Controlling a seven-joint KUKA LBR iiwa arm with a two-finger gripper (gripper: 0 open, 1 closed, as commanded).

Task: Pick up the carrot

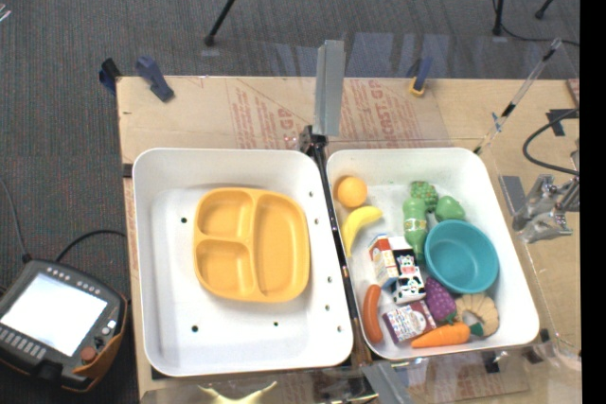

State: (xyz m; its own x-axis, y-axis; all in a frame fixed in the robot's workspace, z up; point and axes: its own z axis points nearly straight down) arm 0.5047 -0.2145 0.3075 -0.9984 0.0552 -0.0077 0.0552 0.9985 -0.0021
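Honestly, can't tell the claw's state from this shot. Carrot (pixel 441 335) lies flat at the near edge of the right bin (pixel 516 232), almost against the rim. It's boxed in: small carton (pixel 406 322) touching its left end, purple grapes (pixel 439 300) just behind, teal bowl (pixel 461 255) further back. Risks: a finger lands on the rim or a neighbour, the tapered shape slips out, or the carton gets pinched instead.
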